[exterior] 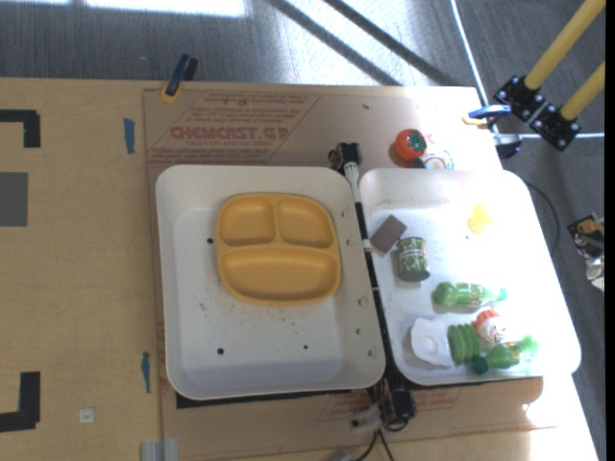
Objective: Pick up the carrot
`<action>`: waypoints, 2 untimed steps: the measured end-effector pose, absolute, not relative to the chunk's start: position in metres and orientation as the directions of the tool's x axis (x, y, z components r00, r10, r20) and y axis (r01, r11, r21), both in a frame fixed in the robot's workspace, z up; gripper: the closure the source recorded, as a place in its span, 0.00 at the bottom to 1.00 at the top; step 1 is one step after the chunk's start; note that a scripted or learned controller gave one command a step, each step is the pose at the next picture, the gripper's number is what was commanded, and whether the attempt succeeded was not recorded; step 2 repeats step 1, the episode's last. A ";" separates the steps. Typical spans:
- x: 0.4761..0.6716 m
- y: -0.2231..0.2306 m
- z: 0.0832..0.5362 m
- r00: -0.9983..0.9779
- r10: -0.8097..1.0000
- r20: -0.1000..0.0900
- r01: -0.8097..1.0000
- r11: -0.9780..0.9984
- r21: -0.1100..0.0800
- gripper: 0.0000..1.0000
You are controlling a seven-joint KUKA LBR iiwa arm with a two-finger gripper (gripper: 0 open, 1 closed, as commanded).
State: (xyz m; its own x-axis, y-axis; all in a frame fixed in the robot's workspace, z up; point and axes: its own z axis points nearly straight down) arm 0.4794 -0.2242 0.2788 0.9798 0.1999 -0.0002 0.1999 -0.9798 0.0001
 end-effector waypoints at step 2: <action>0.479 -0.223 0.247 0.980 0.199 -0.003 0.199 -0.980 -0.004 1.00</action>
